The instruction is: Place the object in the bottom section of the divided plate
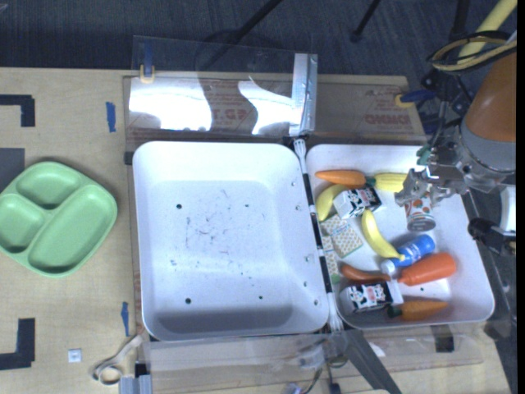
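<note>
The green divided plate [56, 217] lies on the wooden bench at the far left, outside both bins; its largest section is the lower right one. My gripper [420, 189] hovers over the right part of the right bin [480, 298], far from the plate. Directly under it is a small red-and-white can [422, 214]; whether the can is gripped or just standing in the bin is unclear. Around it in that bin lie bananas [375, 235], orange carrots [428, 269], a blue bottle [413, 249] and cow-print cartons [358, 199].
The left bin [164, 302] sits between the plate and my gripper. A clear plastic panel [221, 97] stands behind it. A loop of tan cord [113, 366] lies at the bench's front left.
</note>
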`<state>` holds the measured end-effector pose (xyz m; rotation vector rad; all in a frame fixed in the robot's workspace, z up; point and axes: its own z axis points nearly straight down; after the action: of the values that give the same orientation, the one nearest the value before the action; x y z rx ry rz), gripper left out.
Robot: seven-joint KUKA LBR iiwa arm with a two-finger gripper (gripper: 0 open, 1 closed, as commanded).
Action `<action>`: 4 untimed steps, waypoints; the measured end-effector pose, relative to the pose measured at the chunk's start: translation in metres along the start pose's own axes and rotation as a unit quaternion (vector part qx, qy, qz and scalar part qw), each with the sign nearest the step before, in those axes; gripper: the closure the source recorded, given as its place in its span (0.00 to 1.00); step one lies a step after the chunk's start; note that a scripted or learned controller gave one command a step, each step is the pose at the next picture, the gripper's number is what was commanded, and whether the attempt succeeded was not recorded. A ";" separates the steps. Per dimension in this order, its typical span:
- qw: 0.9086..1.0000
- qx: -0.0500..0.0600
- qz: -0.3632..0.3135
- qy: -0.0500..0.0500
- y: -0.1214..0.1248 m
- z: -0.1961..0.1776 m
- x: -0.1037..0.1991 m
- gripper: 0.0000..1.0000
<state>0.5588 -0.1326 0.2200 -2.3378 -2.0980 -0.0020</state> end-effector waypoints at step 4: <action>1.000 0.002 0.019 0.000 -0.089 0.037 0.139 0.00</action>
<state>0.4850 0.0150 0.1836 -2.3741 -2.0524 0.0031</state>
